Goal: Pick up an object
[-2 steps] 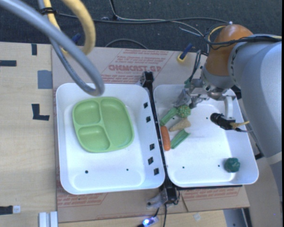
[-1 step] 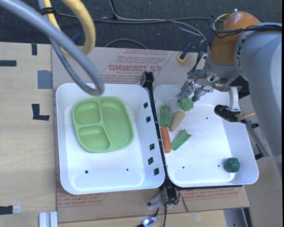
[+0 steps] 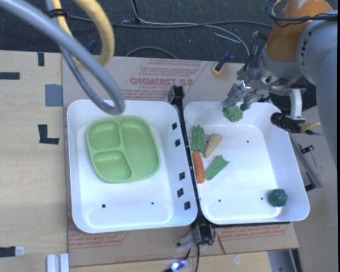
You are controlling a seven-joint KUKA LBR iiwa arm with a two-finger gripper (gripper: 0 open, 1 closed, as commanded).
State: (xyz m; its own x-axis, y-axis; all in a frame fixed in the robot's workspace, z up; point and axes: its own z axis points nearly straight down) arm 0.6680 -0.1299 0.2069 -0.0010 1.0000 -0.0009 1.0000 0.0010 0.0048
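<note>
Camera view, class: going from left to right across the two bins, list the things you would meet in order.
Green divided plate → carrot → corn cob → broccoli floret at the gripper → dark green vegetable.

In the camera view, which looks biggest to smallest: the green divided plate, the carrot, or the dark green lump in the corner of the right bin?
1. Green divided plate, by far the largest.
2. Carrot, long and thin.
3. Dark green lump, smallest.
</note>
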